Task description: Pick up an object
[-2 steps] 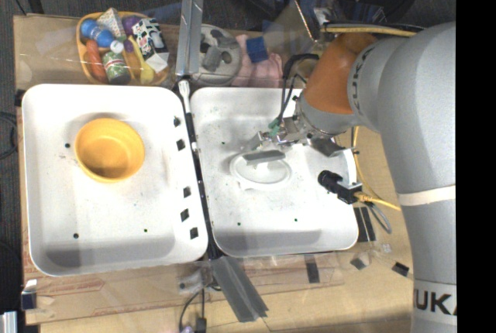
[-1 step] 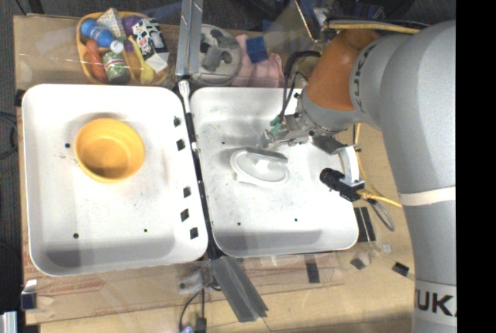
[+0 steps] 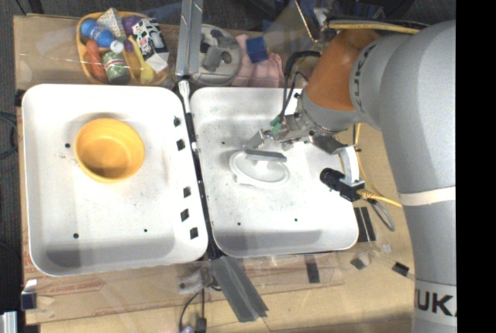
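**Two Bins, One Pale Target as Arm Worked the Right Side**

Two shallow white bins sat side by side as the grey arm (image 3: 387, 91) reached in from the right, its gripper (image 3: 267, 139) low over the right bin (image 3: 232, 231). Whether the gripper was wide, narrow or holding anything could not be told from above. Just below it, on the bin floor, lay a flat white oval object (image 3: 258, 168), pale against pale. A yellow bowl (image 3: 111, 148) rested well apart in the left bin (image 3: 46, 246). The risk appeared plain: a thin, low piece lying flush might slip from a pinch, or the tool might close on bare plastic, leaving the pick a miss.
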Action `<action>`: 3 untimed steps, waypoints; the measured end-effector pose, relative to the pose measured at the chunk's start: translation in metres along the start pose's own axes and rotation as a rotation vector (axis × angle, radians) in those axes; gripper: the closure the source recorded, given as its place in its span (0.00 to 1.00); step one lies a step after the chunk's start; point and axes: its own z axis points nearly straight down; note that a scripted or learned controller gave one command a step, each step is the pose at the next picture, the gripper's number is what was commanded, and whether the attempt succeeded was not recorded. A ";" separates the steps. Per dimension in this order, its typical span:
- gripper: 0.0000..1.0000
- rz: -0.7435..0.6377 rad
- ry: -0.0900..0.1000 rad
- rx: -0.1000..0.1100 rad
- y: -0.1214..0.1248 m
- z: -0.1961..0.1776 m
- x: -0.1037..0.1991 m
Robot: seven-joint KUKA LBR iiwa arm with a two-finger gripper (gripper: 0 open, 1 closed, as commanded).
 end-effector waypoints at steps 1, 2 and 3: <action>0.00 -0.136 -0.005 -0.007 -0.017 0.008 0.022; 0.00 0.053 0.000 0.008 0.021 0.005 -0.019; 0.00 -0.046 0.002 0.007 -0.051 0.014 0.005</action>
